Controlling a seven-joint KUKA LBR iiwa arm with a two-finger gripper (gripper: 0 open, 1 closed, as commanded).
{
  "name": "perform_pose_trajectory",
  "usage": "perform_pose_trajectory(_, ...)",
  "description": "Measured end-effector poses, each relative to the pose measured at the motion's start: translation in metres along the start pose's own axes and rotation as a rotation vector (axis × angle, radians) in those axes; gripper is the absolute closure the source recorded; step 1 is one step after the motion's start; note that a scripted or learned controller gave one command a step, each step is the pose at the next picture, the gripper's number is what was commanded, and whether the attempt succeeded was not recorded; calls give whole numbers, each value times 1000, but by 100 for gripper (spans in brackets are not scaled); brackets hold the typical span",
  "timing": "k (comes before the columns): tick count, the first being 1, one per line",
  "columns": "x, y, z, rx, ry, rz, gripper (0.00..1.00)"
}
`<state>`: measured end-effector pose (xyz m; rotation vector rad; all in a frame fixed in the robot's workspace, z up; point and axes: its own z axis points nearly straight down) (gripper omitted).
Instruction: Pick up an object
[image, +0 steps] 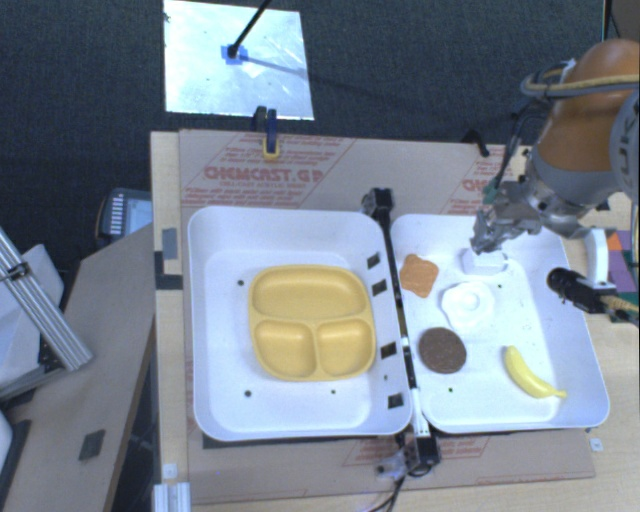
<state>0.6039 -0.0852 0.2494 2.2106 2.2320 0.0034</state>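
The right bin (580, 400) holds an orange toast piece (419, 275), a white fried egg (468, 303), a brown round patty (441, 350) and a yellow banana (530, 373). A small white object (484, 264) lies near the bin's back wall. My gripper (486, 244) hangs just above that white object, its tips pointing down at it. Nothing shows held between them.
The left bin (215, 300) contains a yellow divided tray (308, 320). A black hinge strip (390, 300) runs between the bins. A yellow clamp (269, 135) sits on the cardboard behind the left bin.
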Motion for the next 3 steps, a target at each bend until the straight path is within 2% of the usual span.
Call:
perform_pose_trajectory(1, 54, 11, 14, 1, 0, 0, 100)
perform_pose_trajectory(3, 168, 27, 3, -2, 1, 0, 100)
